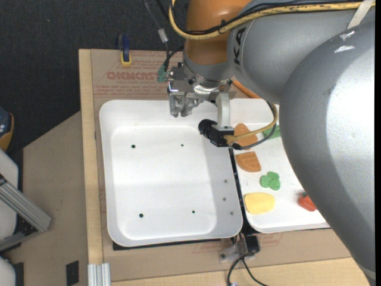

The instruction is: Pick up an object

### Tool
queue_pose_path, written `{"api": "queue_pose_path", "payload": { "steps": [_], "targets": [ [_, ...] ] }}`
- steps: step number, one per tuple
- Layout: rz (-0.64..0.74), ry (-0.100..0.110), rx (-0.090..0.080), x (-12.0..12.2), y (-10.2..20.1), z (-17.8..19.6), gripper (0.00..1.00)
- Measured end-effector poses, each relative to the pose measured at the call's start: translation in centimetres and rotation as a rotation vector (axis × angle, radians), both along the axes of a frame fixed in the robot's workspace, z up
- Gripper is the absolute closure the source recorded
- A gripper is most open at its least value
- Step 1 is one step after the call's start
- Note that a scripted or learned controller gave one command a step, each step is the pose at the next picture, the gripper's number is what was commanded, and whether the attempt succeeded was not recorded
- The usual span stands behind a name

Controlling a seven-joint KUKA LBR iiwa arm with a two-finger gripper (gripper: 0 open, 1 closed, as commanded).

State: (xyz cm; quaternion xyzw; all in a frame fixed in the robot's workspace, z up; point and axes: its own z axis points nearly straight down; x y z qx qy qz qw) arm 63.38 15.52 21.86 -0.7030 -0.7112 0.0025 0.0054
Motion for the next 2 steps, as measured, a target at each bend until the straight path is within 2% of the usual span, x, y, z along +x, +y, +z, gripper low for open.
{"api": "queue_pose_path", "payload": {
  "steps": [1, 2],
  "targets": [
    [-0.025, 0.002, -0.008, -9.7, -12.5, -3.7, 1.0],
    [-0.004, -0.033, 0.001, -5.7, -5.1, 16.8, 1.0]
  ]
}}
